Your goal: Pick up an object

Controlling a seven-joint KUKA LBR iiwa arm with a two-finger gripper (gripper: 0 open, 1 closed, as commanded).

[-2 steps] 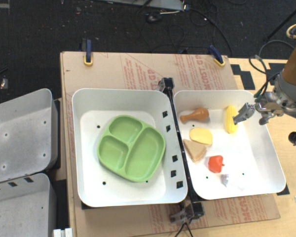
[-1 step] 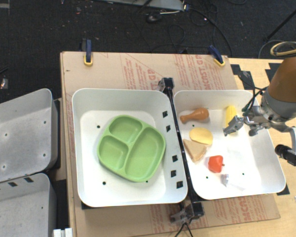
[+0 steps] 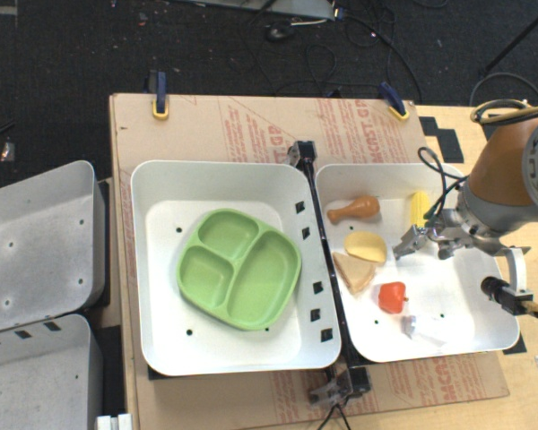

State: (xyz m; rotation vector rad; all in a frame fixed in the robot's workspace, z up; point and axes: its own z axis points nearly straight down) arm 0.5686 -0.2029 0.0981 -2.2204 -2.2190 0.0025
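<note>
- Broadly, the largest thing on the bench is the pale green three-compartment plastic plate (image 3: 240,268), lying flat in the left shallow white bin (image 3: 152,330); it looks light and stiff, but its low, wide rim offers a two-finger gripper little to close on.
- The right shallow white bin (image 3: 484,330) holds the smaller toy foods, which look the likelier picks.
- The tan wedge-shaped piece (image 3: 354,274), like a slice of bread or pie, lies near the bin's left wall, touching the yellow rounded piece (image 3: 367,246) just above it; both seem light and rigid, and crowding could make a clean grasp awkward.
- The brown drumstick-shaped toy (image 3: 355,210) lies near the far wall; its narrow handle end looks the best place to pinch.
- The yellow corn-cob-like piece (image 3: 419,208) lies nearest the arm, slim and probably smooth, so it could roll.
- The small red pepper-like toy (image 3: 392,297) sits apart near the middle, with free space on all sides.
- A small whitish scrap (image 3: 411,327) lies just below it, too small to identify.
- The two-finger gripper (image 3: 411,241) hangs low over the bin just right of the yellow rounded piece, its fingers spread with nothing between them.
</note>
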